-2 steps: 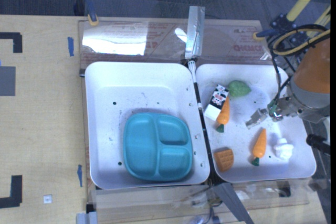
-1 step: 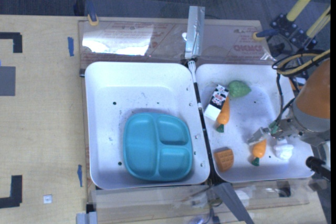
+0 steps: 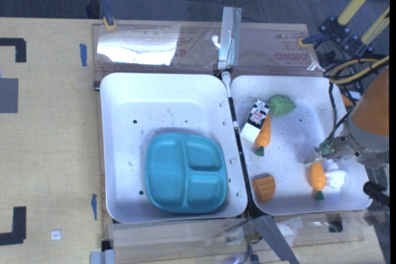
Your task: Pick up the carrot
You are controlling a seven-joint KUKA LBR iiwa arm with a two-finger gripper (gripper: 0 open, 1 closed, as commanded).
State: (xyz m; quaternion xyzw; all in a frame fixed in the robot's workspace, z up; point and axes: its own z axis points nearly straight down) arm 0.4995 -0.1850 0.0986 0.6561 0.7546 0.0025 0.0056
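Observation:
Two orange carrots lie in the right bin (image 3: pixel 291 207). One carrot (image 3: pixel 263 133) rests near the bin's left wall, leaning against a black-and-white milk carton (image 3: pixel 256 119), its green end toward the front. The other carrot (image 3: pixel 317 176) lies toward the front right with its green tip to the front, next to a small white item (image 3: pixel 336 180). My gripper (image 3: pixel 326 150) hangs at the right side of this bin, just above and behind that second carrot. The grey wrist and orange band (image 3: pixel 373 109) hide part of the bin's right wall.
A green leafy toy (image 3: pixel 282 104) sits at the back of the right bin, and a brown waffle-like piece (image 3: pixel 265 187) at its front left. The left bin (image 3: pixel 124 102) holds a teal divided plate (image 3: pixel 185 174). A metal divider (image 3: pixel 229 40) stands behind the bins.

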